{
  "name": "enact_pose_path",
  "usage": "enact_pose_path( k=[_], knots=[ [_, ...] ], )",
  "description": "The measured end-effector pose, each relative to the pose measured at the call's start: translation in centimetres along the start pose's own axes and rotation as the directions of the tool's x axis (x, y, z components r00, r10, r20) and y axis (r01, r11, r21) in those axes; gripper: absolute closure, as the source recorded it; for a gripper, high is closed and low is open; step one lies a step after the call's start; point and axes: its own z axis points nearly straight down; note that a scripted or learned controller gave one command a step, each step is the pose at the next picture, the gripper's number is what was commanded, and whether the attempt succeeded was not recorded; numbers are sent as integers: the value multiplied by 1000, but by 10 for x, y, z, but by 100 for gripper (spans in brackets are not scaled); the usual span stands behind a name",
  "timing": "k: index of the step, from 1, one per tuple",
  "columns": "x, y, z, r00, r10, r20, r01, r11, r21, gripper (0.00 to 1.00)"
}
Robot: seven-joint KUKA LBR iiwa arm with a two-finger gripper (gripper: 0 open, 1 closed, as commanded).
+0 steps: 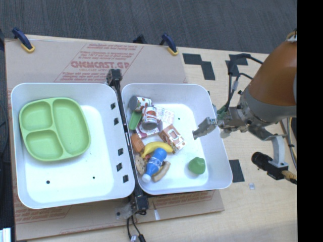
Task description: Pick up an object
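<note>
Looking at the right bin (214, 135), the clutter is packed against its 9 o'clock wall — cans, small boxes, a banana (156, 147) and a blue-capped bottle (154, 161) all touching or overlapping, so you've got no clean gap between them. The 3 o'clock half is mostly bare white floor, with just a green ball (197, 166) sitting apart toward 5 o'clock. The gripper (204, 127) hangs over that open strip at 3 o'clock. In the left bin (65, 185), a green divided plate (54, 129) fills the 10 o'clock area; everything from 3 round to 7 o'clock is open floor. Clamps and a black hinge strip (121, 135) run between the bins — watch that ridge.
</note>
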Motion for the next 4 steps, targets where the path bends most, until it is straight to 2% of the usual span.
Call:
enact_pose_path(
  k=[1, 2, 3, 4],
  knots=[
    [-22, -10, 147, 1000, -1, -1, 1, 1000, 2, 0],
    [13, 51, 184, 1000, -4, 1, 4, 1000, -1, 0],
    [13, 51, 174, 1000, -6, 2, 6, 1000, 0, 100],
    [13, 51, 174, 1000, -6, 2, 6, 1000, 0, 0]
  ],
)
